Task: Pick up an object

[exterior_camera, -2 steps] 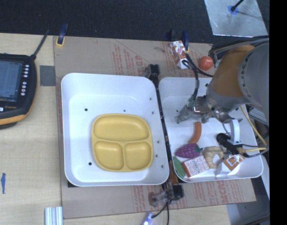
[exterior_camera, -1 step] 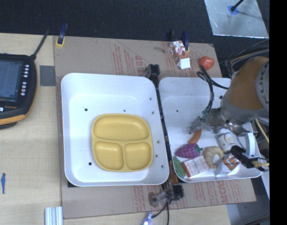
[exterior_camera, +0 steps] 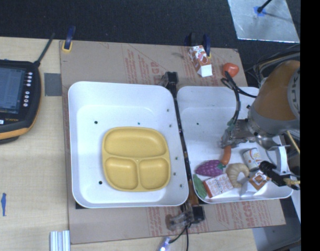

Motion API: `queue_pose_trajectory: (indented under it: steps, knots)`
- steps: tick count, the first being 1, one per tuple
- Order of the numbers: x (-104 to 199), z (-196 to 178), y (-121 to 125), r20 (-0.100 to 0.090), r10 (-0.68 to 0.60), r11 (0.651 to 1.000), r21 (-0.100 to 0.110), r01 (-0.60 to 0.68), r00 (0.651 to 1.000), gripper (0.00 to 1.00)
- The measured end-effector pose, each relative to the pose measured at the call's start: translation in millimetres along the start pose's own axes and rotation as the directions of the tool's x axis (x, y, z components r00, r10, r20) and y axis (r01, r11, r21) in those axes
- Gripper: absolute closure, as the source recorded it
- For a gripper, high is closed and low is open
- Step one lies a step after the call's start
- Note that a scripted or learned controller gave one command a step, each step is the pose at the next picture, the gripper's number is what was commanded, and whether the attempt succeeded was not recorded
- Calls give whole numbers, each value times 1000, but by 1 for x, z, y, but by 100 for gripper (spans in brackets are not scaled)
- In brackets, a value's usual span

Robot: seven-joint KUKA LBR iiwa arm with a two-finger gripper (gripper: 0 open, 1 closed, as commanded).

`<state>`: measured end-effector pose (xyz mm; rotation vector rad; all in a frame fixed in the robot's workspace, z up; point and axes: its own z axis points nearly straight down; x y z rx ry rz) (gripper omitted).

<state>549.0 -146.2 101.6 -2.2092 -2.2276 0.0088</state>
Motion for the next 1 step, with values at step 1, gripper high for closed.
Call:
queue_pose_trajectory:
  steps: [1]
  knots:
    - [57,-101,19,-2,2,1000,-8,-2,1000,100]
